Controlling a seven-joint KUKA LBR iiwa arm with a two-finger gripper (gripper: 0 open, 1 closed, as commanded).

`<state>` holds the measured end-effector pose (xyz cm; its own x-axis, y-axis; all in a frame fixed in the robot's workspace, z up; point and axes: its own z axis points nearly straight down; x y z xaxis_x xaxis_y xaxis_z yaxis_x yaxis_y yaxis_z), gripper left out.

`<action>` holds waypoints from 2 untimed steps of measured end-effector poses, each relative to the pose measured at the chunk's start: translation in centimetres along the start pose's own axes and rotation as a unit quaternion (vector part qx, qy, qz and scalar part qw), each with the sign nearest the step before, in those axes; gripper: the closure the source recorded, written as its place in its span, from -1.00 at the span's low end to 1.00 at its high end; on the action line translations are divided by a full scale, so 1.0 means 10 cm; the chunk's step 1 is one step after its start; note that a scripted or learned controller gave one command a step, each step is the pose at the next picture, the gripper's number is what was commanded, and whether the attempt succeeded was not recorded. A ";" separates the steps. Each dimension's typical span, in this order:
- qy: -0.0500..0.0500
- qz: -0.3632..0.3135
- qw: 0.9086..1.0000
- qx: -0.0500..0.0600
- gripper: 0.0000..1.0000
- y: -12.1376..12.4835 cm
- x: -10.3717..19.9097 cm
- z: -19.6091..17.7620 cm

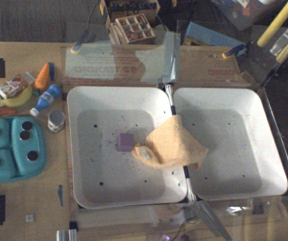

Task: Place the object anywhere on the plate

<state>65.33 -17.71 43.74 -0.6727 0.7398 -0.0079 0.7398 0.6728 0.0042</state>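
1. Across the seam where the two white bins meet, a yellow-orange cloth [176, 143] lies crumpled. Most of it is in the left bin [76, 134], and one corner hangs over into the right bin [267, 134].
2. A small purple block [125, 141] sits on the floor of the left bin, just beside the cloth's left edge and apart from the bin walls (this and the cloth are the loose things in the bins).
3. A pale scrap [144, 153] shows at the cloth's lower left edge; what it is cannot be told.
4. The cloth covers the middle of the rims between the bins, so it lies across the straight way from the block to the right bin.
5. Left of the bins, on the wooden worktop [23, 200], lies a teal moulded tray [13, 147] with several hollows, each with a dark round spot.
6. Near the tray stand a small grey can [56, 120] and a blue bottle [46, 99] lying on its side. Beyond them lie a banana [16, 100], a red-and-white packet [12, 86] and an orange carrot-shaped toy [42, 75].
7. Behind the bins a clear sheet [119, 64] lies flat, held by blue clamps [234, 50] at its corners.
8. Further back are a compartmented box [134, 28] and, at upper right, a yellow pole [280, 15] set at a slant.
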 end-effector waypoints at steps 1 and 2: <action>0.003 0.003 1.000 0.001 1.00 1.11 1.39 0.00; 0.002 -0.083 0.997 -0.001 1.00 1.77 2.07 0.00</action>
<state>64.51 9.49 43.63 -0.7855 0.6189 -0.0052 0.6188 0.7855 0.0047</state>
